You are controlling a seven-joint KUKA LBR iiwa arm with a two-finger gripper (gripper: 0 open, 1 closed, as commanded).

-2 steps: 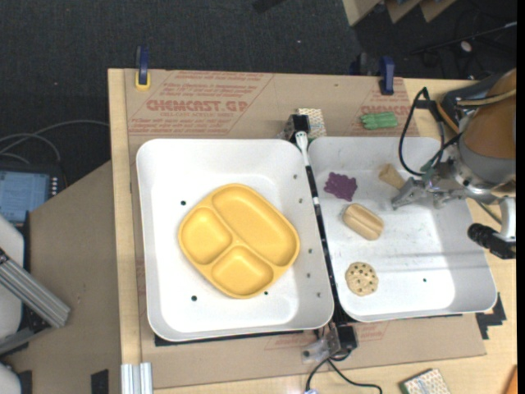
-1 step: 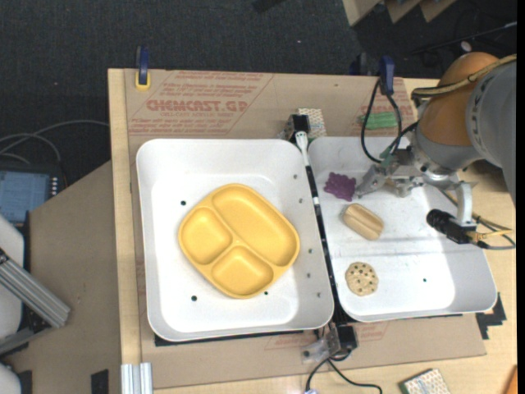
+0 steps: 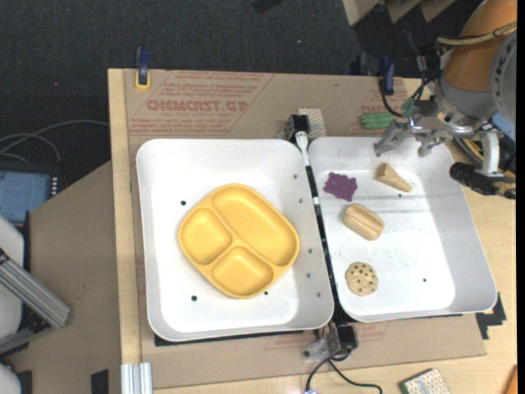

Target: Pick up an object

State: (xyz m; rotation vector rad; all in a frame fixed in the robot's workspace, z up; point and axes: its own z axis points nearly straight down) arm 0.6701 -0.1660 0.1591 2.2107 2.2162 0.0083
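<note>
The gripper (image 3: pixel 408 140), fingers spread and holding nothing, hovers over the right bin (image 3: pixel 459 253) just above a tan wedge (image 3: pixel 394 177). The wedge's slanted faces could let it slip out as the fingers close.

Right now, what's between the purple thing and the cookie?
The camera view shows a tan bread roll lying between the purple thing and the cookie.

Bench (image 3: pixel 205 97) with brown printed board top, two shallow white bins side by side, left bin (image 3: pixel 156 220), right bin (image 3: pixel 459 245)
</note>
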